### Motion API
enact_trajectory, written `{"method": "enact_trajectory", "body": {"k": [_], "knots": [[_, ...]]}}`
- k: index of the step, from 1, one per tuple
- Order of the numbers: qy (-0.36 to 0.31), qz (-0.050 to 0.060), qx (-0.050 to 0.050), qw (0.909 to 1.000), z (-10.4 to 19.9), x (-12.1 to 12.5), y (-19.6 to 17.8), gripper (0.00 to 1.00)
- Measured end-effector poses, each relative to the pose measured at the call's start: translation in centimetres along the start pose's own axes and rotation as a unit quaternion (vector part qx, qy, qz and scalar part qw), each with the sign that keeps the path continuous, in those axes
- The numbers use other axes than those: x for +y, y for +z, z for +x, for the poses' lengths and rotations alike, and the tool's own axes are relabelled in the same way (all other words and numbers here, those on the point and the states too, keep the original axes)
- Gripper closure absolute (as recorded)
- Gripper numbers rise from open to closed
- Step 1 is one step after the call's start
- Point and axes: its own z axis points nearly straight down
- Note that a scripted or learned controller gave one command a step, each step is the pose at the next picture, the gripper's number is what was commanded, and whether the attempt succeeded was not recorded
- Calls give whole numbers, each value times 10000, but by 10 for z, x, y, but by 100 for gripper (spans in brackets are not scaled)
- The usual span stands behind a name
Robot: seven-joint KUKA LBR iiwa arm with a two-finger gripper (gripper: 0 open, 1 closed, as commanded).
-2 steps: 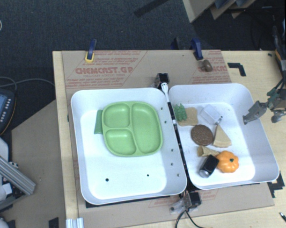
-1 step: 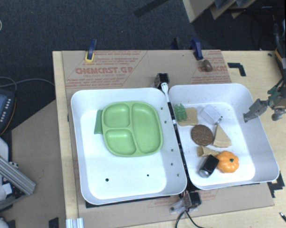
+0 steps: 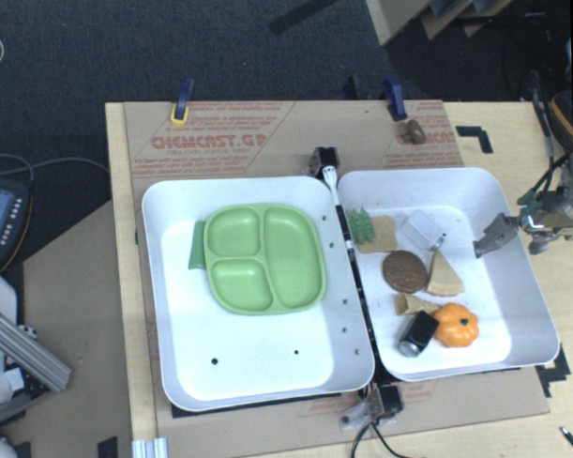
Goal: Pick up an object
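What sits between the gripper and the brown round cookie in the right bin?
In the camera view, a clear plastic piece and a tan wedge lie between the gripper and the brown cookie; the rest is bare white bin floor.

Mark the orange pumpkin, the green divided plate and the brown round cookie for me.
orange pumpkin (image 3: 457,325), camera view, on its rounded orange body.
green divided plate (image 3: 265,258), camera view, on the ridge where its compartments meet.
brown round cookie (image 3: 405,272), camera view, on the middle of its top face.
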Motion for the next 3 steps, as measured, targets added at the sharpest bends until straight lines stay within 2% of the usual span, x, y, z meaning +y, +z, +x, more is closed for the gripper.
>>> {"method": "enact_trajectory", "body": {"k": [1,3], "knots": [[1,4,3,10000,-4,-8,47,0],[-4,0,5,10000,3,-2,136,0]]}}
